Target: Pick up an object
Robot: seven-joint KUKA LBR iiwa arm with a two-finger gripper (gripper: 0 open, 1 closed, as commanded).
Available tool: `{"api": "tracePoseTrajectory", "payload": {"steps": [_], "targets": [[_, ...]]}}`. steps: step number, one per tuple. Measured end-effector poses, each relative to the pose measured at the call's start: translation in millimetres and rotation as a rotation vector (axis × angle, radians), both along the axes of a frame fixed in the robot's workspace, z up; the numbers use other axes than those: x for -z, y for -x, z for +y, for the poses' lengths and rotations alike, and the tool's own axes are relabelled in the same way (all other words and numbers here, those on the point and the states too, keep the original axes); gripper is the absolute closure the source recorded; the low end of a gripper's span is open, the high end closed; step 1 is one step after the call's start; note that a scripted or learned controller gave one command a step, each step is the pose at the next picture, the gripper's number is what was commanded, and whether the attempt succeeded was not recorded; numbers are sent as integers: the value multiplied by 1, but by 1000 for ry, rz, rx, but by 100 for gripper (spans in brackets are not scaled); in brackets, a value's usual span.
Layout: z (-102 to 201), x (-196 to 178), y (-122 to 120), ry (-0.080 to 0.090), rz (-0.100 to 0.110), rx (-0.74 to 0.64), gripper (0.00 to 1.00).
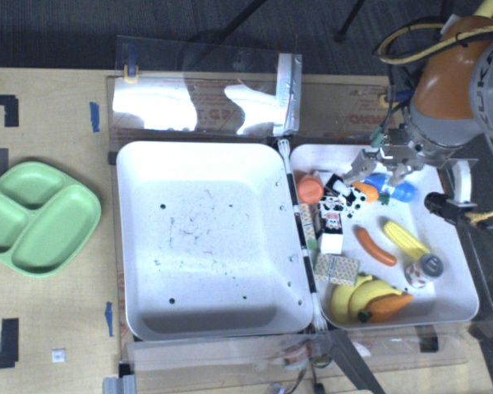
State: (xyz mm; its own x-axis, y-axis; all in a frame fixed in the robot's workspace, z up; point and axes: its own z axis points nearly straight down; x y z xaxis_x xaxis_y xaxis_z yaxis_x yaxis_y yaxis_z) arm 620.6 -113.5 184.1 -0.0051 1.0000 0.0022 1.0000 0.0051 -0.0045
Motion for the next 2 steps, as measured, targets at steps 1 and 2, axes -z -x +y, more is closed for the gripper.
{"api": "tracePoseTrajectory", "payload": {"steps": [1,2], "targets": [[-51,70,-23,5,-19,168,0],[-74,17,1,3,-3,60,0]]}}
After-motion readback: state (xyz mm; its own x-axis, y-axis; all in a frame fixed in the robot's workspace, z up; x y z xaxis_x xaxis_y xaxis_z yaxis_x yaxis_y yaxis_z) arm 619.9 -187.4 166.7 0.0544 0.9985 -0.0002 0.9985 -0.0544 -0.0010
